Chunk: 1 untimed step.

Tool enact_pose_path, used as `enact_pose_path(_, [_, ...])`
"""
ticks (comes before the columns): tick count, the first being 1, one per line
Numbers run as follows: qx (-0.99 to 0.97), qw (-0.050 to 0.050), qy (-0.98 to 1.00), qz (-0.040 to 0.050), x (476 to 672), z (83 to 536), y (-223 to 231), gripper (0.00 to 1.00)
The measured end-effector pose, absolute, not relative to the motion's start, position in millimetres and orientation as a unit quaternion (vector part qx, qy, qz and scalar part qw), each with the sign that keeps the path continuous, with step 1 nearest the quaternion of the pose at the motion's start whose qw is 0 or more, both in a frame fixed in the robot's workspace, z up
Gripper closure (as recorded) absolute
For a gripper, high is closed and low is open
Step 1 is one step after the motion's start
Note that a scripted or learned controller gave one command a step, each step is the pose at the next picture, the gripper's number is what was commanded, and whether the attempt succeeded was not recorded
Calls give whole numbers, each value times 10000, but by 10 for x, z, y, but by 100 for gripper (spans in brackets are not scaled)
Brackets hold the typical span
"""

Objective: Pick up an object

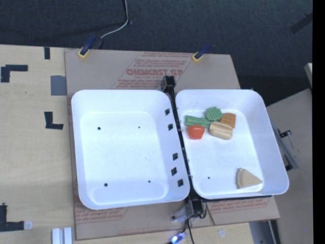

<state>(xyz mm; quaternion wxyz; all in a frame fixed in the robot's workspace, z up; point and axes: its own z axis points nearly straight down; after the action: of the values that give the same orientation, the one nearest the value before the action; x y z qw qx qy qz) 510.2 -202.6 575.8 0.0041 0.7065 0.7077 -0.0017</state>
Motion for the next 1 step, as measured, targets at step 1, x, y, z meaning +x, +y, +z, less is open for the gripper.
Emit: enact_pose_path(1, [7065, 51, 7077, -18, 5106, 5861, -2025, 100])
